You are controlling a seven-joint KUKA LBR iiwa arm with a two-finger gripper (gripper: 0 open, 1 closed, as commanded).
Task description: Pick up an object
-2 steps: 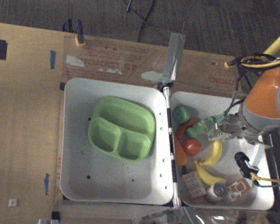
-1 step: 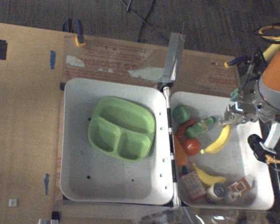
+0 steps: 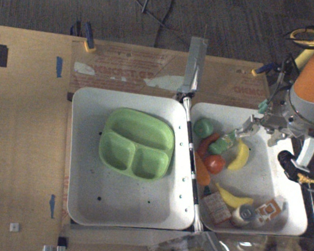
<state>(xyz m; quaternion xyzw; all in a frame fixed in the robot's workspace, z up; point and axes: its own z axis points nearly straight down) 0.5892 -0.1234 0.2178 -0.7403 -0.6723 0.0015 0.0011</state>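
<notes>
In the right bin [image 3: 295, 221], my gripper [image 3: 236, 136] pinches a small green object [image 3: 220, 146] at nine o'clock of a banana [image 3: 240, 157], fingers closed low to lift it clear of its neighbours.

Open floor around the green tray [image 3: 137, 143] in the left bin [image 3: 79, 158]; right bin [image 3: 298, 222] crowded with toys.

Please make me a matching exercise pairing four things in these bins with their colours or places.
Things:
1. divided plate
2. tomato
3. round green fruit
4. banana

Descriptions:
A. yellow, near the middle of the right bin
B. red, in the right bin
C. light green, alone in the left bin
D. dark green, at the right bin's top left corner

Pairs: 1-C, 2-B, 3-D, 4-A
</notes>
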